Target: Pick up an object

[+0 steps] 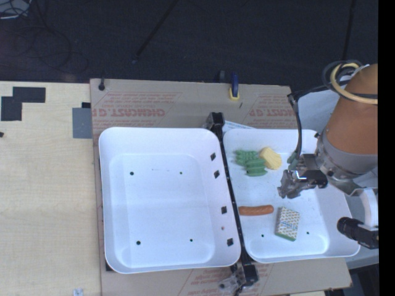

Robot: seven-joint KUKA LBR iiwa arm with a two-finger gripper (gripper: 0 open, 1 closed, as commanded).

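We see a slim orange sausage-shaped toy (255, 211) lying flat in the right-hand shallow white bin (308, 250), just beside the bin's left wall. The grey arm's two-finger gripper (289, 189) hangs above and right of it; we cannot tell its grip. Bare floor surrounds the sausage.

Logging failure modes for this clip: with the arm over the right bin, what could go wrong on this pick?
1. The gripper hovers between items, so a straight descent may close on bare bin floor.
2. The green toy touches the yellow piece; grabbing one could drag the other.
3. The thin sausage and flat packet lie low and could slip out.
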